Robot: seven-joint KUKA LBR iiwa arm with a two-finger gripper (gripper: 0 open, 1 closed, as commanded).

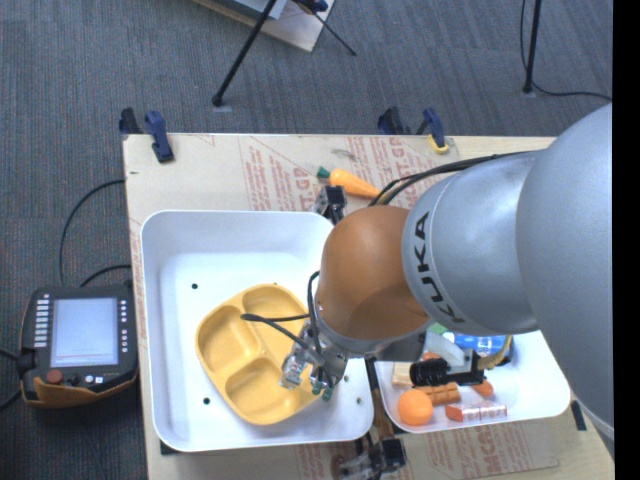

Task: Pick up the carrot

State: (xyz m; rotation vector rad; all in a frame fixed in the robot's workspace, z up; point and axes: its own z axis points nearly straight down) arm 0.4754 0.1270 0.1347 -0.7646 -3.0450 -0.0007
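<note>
1. A large grey arm (530, 238) with an orange band reaches in from the right over the desk (250, 163).
2. The left white bin (165, 268) holds a yellow divided tray (245, 363).
3. The tool (308, 370) hangs over the tray's right edge; whether it is clenched or released cannot be told.
4. The carrot (352, 180) lies on the desk behind the bins, well apart from the tool.

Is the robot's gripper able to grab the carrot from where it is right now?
Probably not right away. The gripper hangs over the yellow tray in the left bin, while the carrot lies outside the bins on the board behind. Nothing covers it, so the arm must swing over.
</note>
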